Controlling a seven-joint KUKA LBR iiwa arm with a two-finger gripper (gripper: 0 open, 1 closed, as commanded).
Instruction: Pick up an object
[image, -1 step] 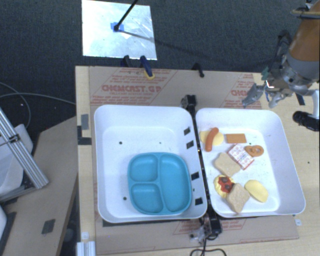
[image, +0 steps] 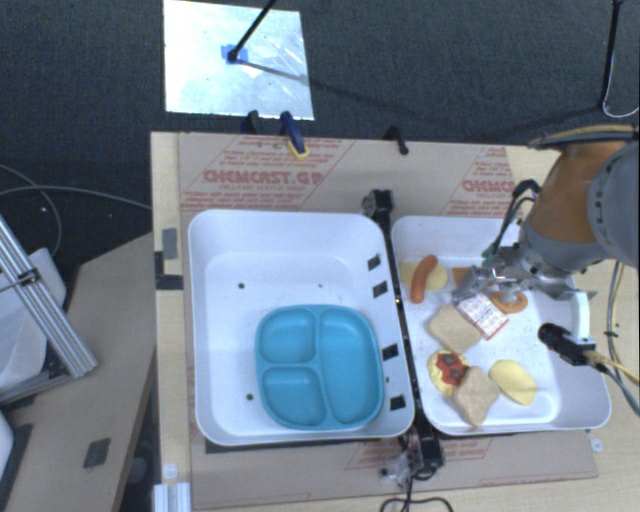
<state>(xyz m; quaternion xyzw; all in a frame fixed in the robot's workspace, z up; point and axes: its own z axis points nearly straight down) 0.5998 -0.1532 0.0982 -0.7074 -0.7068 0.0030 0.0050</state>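
1. Your tool (image: 487, 280) hangs low over the right bin (image: 580, 405), at the upper middle of the food pile. From this slanted view I cannot tell how the tool is set or whether it has anything; treat the pick as not yet made.

2. The candidates all lie in that right bin. A small white-and-red packet (image: 484, 316) sits just under the tool, touching a tan bread slice (image: 452, 328) on its left. A red sausage (image: 423, 277) lies near the divider, with a yellow piece beside it. Lower down are a yellow-and-red item (image: 448, 369), a second tan slice (image: 476, 394) touching it, and a yellow lemon-like piece (image: 513, 380) standing a little apart.

3. The packet is the nearest target, but it is flat and crowded. Descend straight down and centre on it, so you do not catch the bread slice as well.

4. If that looks poor, I judge the lemon-like piece the easier choice: rounded, with free space around it.

5. Lift slowly and check that the object rises with the tool before you swing away.

6. Leave the left bin (image: 215, 250) alone; the blue divided tray (image: 320, 365) in it is broad and shallow, a bad grip.
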